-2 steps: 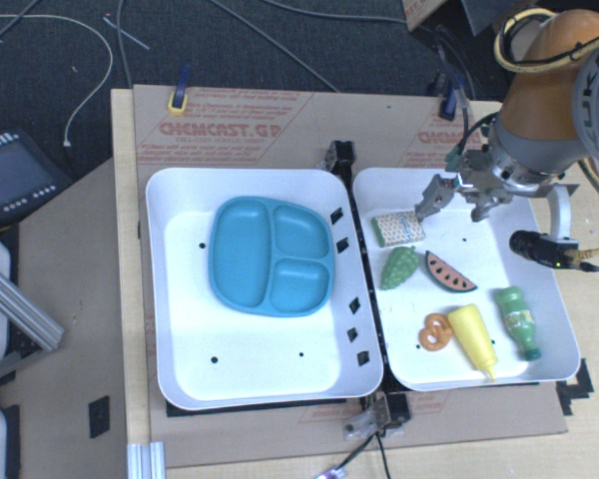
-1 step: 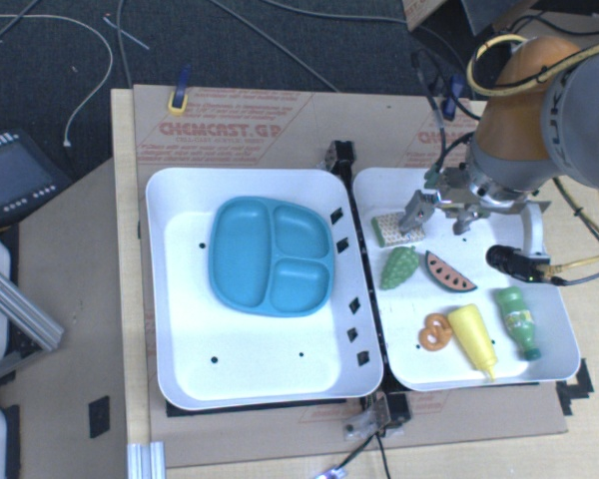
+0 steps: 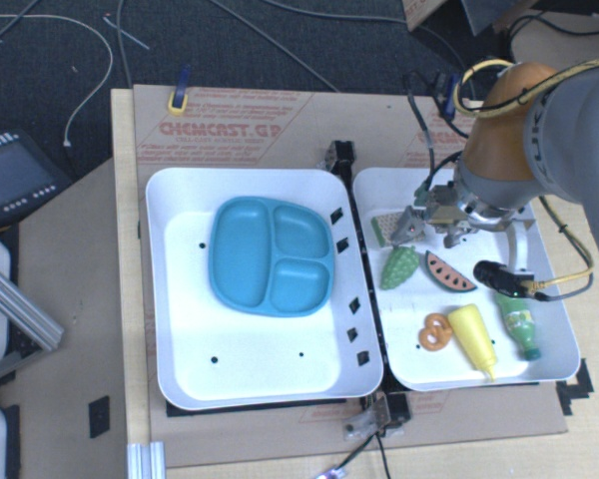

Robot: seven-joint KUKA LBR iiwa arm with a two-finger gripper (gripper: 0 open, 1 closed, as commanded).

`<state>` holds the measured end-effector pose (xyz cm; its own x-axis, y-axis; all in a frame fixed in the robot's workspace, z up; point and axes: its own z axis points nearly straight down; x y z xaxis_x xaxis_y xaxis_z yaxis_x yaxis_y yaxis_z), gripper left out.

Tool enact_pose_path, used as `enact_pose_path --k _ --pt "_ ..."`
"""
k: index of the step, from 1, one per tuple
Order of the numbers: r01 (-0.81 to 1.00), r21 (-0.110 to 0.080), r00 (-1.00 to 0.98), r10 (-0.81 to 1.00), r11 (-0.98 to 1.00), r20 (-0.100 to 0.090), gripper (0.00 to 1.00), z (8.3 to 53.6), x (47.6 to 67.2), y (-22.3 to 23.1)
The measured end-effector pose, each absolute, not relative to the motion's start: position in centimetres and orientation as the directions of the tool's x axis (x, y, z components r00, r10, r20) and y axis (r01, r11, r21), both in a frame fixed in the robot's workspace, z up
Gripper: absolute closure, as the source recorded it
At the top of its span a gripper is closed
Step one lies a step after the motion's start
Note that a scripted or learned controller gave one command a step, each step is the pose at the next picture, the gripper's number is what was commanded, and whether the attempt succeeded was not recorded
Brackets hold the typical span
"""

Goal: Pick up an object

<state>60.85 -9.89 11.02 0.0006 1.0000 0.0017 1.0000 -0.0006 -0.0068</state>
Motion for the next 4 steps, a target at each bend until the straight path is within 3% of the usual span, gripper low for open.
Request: enact_pose_path --k 1,2,4 --pt "1.0 -0.005 0.0 1.0 0.0 0.001 0.0 8.3 60.8 -9.8" --pt "1.0 0.0 0.0 1.0 0.0 0.002 1.0 9.6 60.9 -9.8" --pt "1.0 0.008 -0.001 1.0 0.001 -0.001 1.0 21.4 62.0 -9.7"
